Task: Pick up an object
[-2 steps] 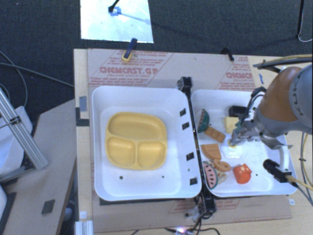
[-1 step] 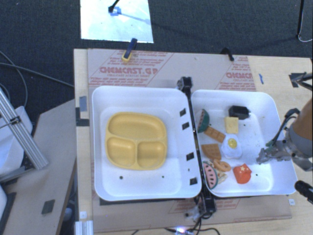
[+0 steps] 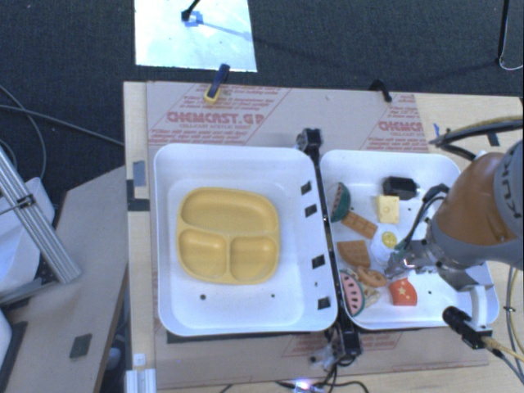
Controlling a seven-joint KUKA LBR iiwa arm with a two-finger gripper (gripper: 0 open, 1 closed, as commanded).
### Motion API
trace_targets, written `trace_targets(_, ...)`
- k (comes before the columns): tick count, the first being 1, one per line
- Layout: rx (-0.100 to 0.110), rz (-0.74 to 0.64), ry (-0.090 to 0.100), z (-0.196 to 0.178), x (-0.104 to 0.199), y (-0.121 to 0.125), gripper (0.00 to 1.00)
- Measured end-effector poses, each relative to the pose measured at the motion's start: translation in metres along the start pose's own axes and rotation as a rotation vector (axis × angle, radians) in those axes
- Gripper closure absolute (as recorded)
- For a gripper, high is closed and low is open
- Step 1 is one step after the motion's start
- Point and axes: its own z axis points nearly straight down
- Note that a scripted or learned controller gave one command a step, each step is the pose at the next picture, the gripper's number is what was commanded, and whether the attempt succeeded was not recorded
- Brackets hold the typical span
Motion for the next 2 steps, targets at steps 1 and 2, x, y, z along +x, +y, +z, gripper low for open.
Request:
trace_targets(1,-0.004,0.008,-0.004,-0.023,-0.012,0.004,1.0)
trace_targets(2,-0.001,0.001,-0.002,0.0,0.038,0.0,1.0)
